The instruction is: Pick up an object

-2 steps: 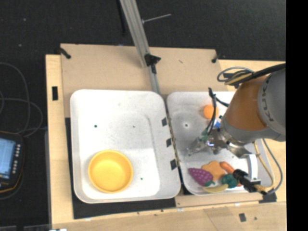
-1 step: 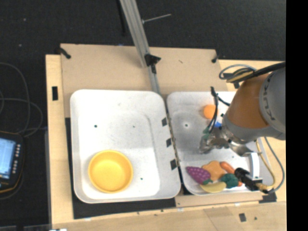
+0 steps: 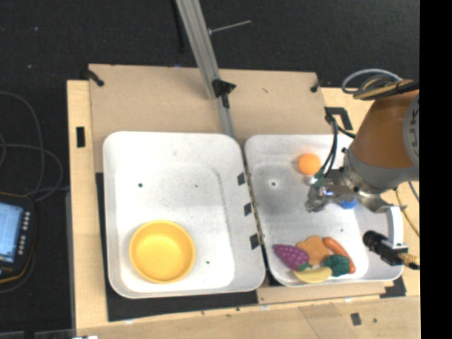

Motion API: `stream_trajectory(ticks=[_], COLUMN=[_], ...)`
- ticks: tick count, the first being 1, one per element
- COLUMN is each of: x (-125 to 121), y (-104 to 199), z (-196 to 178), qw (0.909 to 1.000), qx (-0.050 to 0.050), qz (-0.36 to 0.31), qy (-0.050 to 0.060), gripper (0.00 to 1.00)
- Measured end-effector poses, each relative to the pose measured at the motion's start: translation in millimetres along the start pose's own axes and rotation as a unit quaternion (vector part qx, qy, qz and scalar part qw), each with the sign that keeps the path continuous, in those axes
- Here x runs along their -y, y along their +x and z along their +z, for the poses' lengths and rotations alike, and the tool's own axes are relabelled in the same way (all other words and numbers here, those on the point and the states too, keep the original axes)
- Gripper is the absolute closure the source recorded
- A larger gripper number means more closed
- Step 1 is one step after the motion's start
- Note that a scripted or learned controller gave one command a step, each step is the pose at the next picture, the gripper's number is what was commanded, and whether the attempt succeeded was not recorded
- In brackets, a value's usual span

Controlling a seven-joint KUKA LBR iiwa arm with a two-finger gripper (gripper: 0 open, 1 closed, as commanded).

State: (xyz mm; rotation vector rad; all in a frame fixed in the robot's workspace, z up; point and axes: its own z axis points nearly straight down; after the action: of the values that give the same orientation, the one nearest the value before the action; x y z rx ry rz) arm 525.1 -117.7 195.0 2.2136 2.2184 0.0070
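Left bin (image 3: 120, 154): holds one yellow bowl (image 3: 162, 251), upright, in the near-left corner; the floor around it is bare apart from a few dark specks.

Right bin (image 3: 282, 210): holds an orange ball (image 3: 308, 164) toward the far side, lying free on the floor. Along the near wall a cluster of toy food packed close together: purple grapes (image 3: 291, 255), an orange-tan piece (image 3: 313, 246), a carrot (image 3: 336, 246), a green piece (image 3: 340, 264) and a yellow banana (image 3: 312, 276) at the front (the pieces touch or overlap, so their outlines are hard to separate).

Gripper (image 3: 318, 198): low over the middle of the right bin, just near of the ball and far of the food cluster. Whether it is closed or released cannot be told; nothing is seen grasped. A small blue item (image 3: 347, 204) shows beside the wrist, mostly hidden.

Arm (image 3: 385, 143): grey with orange band, enters from the right, covering the right bin's far-right corner.

Metal post (image 3: 201, 44): slants across the bench from above, ending near the bins' junction.
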Motion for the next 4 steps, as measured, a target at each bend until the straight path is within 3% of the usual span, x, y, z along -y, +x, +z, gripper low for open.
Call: stream_trajectory(ticks=[2, 4], x=[-0.2, -59.0], y=[0.7, 85.8], z=[-100.1, -81.6], qw=[1.0, 1.0], qx=[0.0, -0.001], qz=[-0.001, -0.002], qy=[0.0, 0.003], gripper=[1.0, 1.0])
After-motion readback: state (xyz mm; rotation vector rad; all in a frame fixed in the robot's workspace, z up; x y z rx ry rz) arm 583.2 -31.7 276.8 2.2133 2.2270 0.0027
